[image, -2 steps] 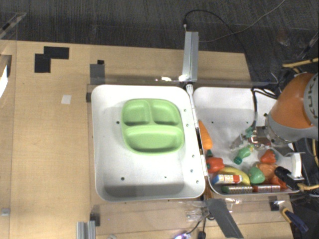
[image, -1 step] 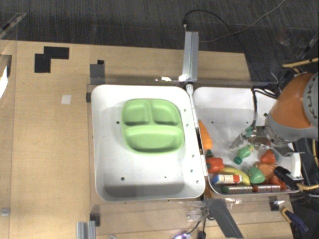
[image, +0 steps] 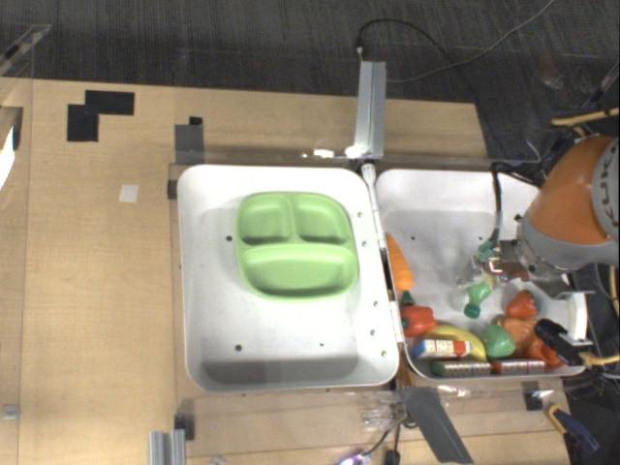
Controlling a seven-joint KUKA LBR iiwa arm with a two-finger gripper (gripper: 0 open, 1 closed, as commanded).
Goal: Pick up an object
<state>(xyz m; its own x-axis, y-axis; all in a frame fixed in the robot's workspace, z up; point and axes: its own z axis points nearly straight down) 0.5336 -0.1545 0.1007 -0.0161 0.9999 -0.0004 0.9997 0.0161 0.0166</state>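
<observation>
Gripper (image: pixel 481 277) hovers low over a teal toy (image: pixel 473 303) in the right bin (image: pixel 436 201); finger state unclear, nothing lifted yet.

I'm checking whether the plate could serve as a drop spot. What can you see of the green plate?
The green plate is light green, looks like smooth plastic, and has rounded corners. It is divided into three compartments: two smaller ones on the far side and one wide one nearer the camera. It lies flat, roughly centred in the left bin, resting on the bin's floor, apart from its walls.
</observation>
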